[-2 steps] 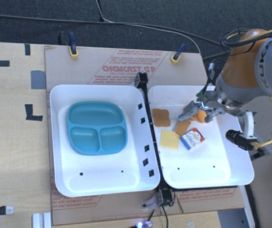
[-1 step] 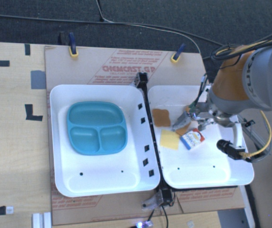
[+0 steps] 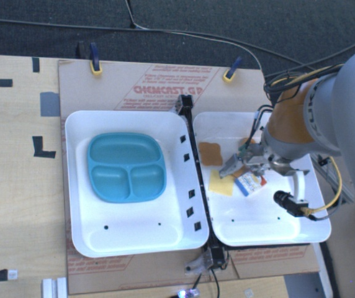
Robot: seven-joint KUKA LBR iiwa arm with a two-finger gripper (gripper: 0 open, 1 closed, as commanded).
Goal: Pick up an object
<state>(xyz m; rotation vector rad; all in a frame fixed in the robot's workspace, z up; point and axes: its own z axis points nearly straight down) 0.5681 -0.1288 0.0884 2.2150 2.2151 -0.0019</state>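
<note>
Grey arm (image 3: 339,104) with an orange wrist band (image 3: 287,118), black and yellow cables along it.

Bright, even overhead light; soft shadows; white bins (image 3: 78,185) slightly blown out; mild overall blur.

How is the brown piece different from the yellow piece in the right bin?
The brown piece is darker and lies farther up the view; the yellow piece is brighter and lies below it, nearer the bin's front. The brown piece lies apart from the small blue and white packet; the yellow piece lies right beside it. Both look flat, roughly square, close to the bin's left wall.
</note>
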